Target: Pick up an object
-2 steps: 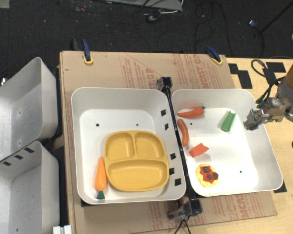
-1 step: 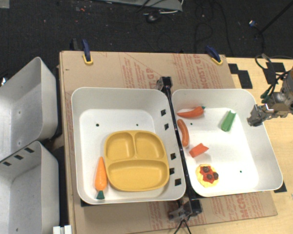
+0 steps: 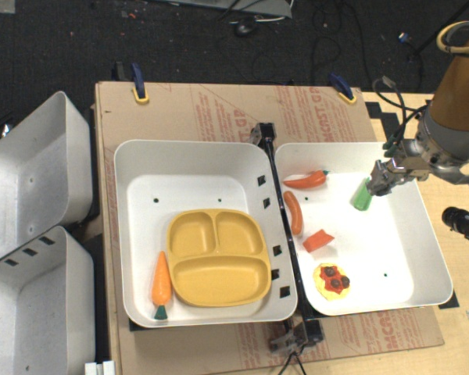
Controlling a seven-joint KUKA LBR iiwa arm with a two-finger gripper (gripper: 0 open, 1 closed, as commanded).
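Note:
My gripper (image 3: pixel 377 183) reaches into the right bin (image 3: pixel 422 233) from the right, near its far right part. It is shut on a small green cylinder (image 3: pixel 362 198), whose upper end sits between the fingers while the rest sticks out down and to the left, tilted. Elsewhere in this bin lie a red chili pepper (image 3: pixel 306 180), an orange sausage (image 3: pixel 295 212), a red-orange wedge (image 3: pixel 319 241) and a yellow round piece with dark and red toppings (image 3: pixel 332 280).
The left bin (image 3: pixel 133 186) holds a yellow divided plate (image 3: pixel 219 256) and a carrot (image 3: pixel 162 280) beside the plate's left edge. A black divider (image 3: pixel 275 201) runs between the bins. Grey tubs (image 3: pixel 31 209) stand at the far left.

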